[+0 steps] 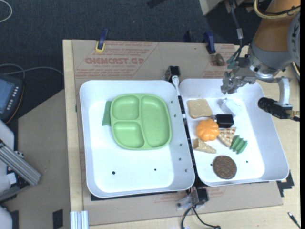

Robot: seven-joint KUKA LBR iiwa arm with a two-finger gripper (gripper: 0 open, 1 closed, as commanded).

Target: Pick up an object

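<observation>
Currently I log: hand [232, 88] above right bin's [271, 142] far end, grip state unreadable; orange fruit [208, 130], bread slice [199, 108] below.

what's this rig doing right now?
The arm's gripper hangs over the back of the right bin, above the pile of toy food: a bread slice, an orange piece, a black block, a green piece and a brown disc. Nothing shows between its fingers, so no pick yet. The left bin holds a green divided plate.
</observation>
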